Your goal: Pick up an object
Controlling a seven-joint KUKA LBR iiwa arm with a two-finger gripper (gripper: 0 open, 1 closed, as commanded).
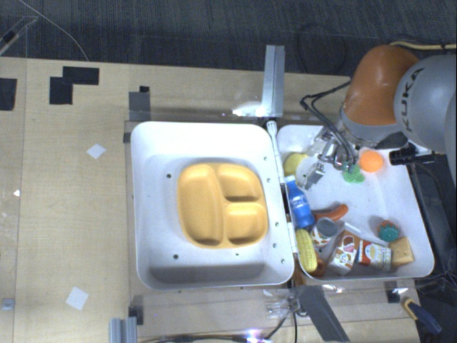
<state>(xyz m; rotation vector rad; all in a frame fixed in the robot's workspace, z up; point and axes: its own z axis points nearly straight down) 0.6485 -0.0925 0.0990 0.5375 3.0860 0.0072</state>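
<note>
From above, the pale wooden worktop (64, 213) carries two white bins side by side. The left bin (153, 191) holds a yellow tray (220, 204) with three compartments, lying flat near the bin's middle. The right bin (410, 213) holds the loose things. A yellow-green fruit (293, 163) sits near the bin's left wall, towards the far end. A blue bottle (298, 204) lies along that same wall just below the fruit, and a corn cob (306, 251) lies below the bottle, at the near left corner. An orange ball (371, 161) rests towards the far right, with a small green piece (353, 175) just beside it on the left. An orange-red sausage (333, 211) lies near the middle, close to a grey cup (327, 228). A red and white carton (357, 252) lies towards the near wall, with a tan block (403, 250) touching its right end and a small teal thing (388, 231) just above them. The arm (400, 95) reaches in from the right, its orange band above the wrist, and the jaws (314, 168) hang over the far left part of the right bin, just beside the fruit; whether they are released or clenched I cannot tell, and nothing shows between them.
</note>
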